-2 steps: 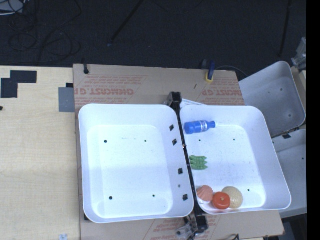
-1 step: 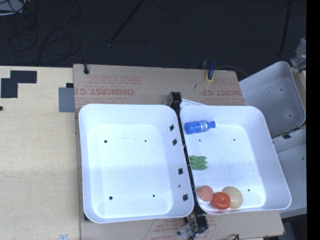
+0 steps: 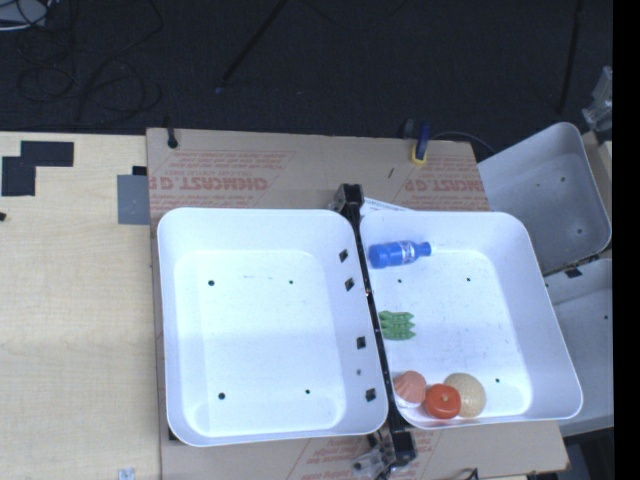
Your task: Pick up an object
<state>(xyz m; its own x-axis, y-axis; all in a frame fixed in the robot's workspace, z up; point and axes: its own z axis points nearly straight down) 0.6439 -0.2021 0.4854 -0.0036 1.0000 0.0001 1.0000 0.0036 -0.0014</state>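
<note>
The right bin (image 3: 520,258) holds a blue bottle (image 3: 398,253) lying on its side near the far left corner. A small green object (image 3: 396,325) lies by the bin's left wall, about midway. In the near left corner sit a pink round piece (image 3: 409,386), a red round piece (image 3: 442,401) and a tan round piece (image 3: 467,392), all bunched together.
The left bin (image 3: 255,323) stands beside the right one, with a black divider strip (image 3: 365,308) between them. Both rest on a cardboard sheet (image 3: 250,173). A grey metal plate (image 3: 550,188) sits at the far right. A yellow and blue clamp (image 3: 420,143) stands on the cardboard's far edge.
</note>
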